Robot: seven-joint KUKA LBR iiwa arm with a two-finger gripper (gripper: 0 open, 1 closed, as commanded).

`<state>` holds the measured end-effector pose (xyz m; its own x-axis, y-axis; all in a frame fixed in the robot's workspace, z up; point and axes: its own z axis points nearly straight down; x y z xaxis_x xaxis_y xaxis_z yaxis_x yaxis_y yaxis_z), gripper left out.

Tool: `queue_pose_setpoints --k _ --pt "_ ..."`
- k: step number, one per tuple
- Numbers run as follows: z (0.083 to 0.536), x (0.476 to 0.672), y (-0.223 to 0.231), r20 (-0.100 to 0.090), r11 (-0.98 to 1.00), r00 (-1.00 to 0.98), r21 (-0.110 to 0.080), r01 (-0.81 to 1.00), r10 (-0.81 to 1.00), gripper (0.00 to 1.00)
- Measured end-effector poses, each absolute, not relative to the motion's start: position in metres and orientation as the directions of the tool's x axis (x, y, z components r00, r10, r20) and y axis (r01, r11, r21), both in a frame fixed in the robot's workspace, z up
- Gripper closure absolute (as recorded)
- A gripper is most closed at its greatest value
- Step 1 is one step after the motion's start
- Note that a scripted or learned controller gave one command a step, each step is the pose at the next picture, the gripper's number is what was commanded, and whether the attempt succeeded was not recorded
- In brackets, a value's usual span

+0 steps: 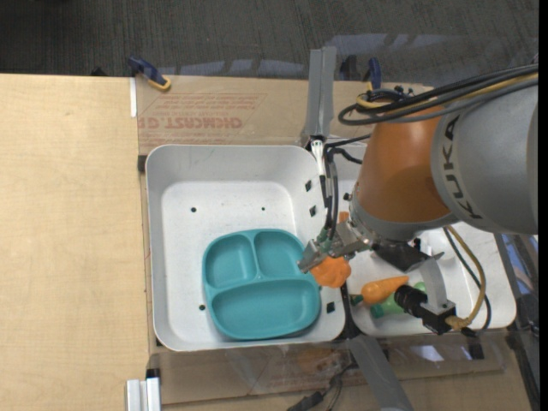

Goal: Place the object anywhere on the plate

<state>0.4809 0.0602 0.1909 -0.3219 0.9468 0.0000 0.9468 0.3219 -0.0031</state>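
A teal divided plate (259,283) lies in the left white bin (171,229), toward its front right corner. My gripper (324,259) hangs at the plate's right rim, over the wall between the two bins. An orange object (331,271) sits between its fingers, so the gripper is shut on it. The object is just above the plate's right edge. The arm's orange band and grey wrist cover much of the right bin (488,306).
A toy carrot (383,288) with a green top lies in the right bin beside a black part of the arm's fitting (428,311). Cardboard lies behind the bins and a wooden bench top spreads to the left.
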Motion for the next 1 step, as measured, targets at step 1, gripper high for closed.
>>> queue_pose_setpoints --k 1 --pt "0.191 0.4811 0.0597 0.0 0.321 -0.321 -0.003 0.947 0.947 0.0"
